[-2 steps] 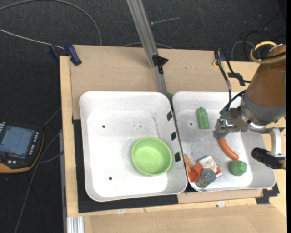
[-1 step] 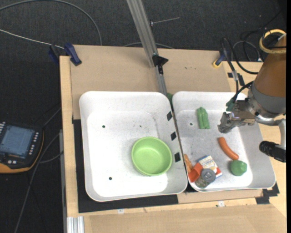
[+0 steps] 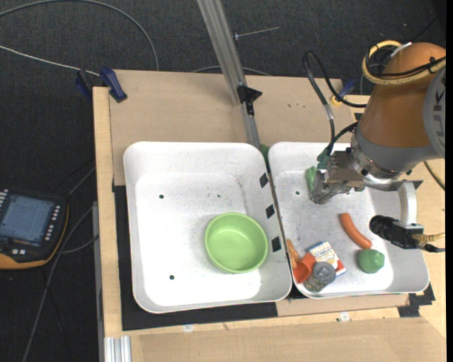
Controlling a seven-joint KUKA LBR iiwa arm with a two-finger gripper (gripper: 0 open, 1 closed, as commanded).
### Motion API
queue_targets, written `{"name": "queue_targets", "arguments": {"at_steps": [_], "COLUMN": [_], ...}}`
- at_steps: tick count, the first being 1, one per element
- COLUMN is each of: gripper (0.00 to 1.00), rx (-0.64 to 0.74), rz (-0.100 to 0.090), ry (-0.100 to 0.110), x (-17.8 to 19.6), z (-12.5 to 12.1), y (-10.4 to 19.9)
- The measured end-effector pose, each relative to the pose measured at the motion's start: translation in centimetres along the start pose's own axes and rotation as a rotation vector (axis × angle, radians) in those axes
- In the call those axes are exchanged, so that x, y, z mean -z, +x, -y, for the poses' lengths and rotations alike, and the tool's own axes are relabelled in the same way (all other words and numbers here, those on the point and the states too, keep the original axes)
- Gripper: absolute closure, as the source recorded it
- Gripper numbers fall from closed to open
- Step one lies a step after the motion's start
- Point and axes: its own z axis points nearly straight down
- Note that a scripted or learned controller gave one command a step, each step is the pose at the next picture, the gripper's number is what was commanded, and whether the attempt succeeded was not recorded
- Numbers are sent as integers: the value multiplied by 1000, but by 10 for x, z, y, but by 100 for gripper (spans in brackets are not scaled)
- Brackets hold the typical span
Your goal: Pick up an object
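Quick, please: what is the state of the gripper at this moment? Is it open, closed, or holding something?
Gripper: over the right bin, near its far end; whether it is open, closed or holding something cannot be told.

Robotics lab or test cell, not a home. Plywood bench (image 3: 177,106) on dark carpet-like floor, two shallow white bins (image 3: 141,212) side by side at frame centre. Grey-and-orange industrial arm (image 3: 403,99) enters from upper right. Teach pendant (image 3: 28,226) with screen lies at left edge. Loose cables (image 3: 92,21) trail across top of frame; aluminium rail (image 3: 226,49) rises at upper centre; blue clamp (image 3: 112,83) on bench corner.
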Motion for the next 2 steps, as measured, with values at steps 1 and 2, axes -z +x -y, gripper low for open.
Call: {"name": "queue_targets", "arguments": {"at_steps": [1,2], "gripper": [100,100], "rx": [-1,0], "rz": [0,0], "ry": [2,1], "x": [-16,-13], "z": [-4,-11], "y": [52,113]}}
